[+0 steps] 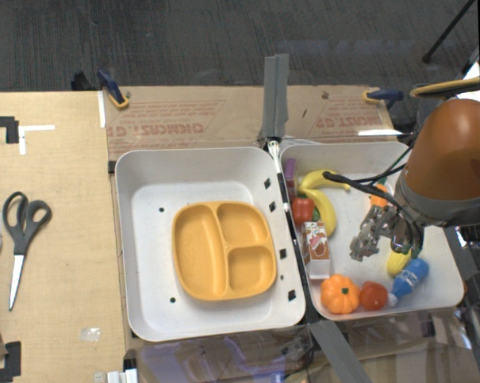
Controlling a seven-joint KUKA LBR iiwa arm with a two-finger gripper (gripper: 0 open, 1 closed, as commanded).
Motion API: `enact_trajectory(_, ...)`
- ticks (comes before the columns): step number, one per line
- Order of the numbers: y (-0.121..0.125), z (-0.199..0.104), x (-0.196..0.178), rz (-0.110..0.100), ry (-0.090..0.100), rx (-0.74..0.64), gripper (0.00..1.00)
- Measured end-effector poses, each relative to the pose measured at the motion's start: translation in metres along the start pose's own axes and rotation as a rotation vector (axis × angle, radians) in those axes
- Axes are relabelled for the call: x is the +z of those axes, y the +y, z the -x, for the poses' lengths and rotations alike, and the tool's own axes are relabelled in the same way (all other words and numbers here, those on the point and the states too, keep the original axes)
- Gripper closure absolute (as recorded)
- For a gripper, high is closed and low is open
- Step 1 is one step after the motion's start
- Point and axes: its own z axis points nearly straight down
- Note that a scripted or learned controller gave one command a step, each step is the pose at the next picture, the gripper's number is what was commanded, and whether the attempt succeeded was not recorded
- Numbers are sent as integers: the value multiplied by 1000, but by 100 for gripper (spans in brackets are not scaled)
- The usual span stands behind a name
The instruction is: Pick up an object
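Objects for picking sit in the right bin: banana at the back left, red piece and small carton along the left wall, orange pumpkin and red tomato at the front, blue bottle and a yellow piece front right. Gripper hangs over the bin's bare middle, fingers slightly parted with nothing between them. Left bin holds a yellow divided plate; scissors lie on the bench at far left.

Robotics lab: arm over two bins on taped cardboard, clamps, scissors on bench.
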Motion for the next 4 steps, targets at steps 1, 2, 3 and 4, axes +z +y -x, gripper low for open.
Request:
enact_trajectory(1, 0, 0, 0, 0, 0, 0, 0)
enact_trajectory(2, 41, 88, 65, -1, -6, 185, 0)
enact_trajectory(3, 42, 87, 59, -4, -4, 182, 100)
enact_trajectory(4, 83, 74, -42, -1, -4, 237, 100)
